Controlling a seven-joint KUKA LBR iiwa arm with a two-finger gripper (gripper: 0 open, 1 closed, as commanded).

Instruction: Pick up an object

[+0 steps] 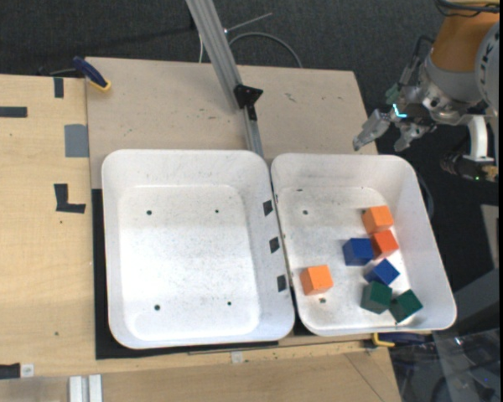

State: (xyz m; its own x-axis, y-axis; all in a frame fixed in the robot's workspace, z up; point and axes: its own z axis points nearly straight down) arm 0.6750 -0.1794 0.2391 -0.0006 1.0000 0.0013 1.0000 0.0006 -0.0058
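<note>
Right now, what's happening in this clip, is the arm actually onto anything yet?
Not yet. The gripper hangs open above the far right corner of the right bin, with nothing between its fingers. The blocks all lie in that bin: an orange block apart near its middle, and a cluster toward the right wall of two more orange, two blue and two dark green. The left bin sits alongside. No object has been picked up.
</note>
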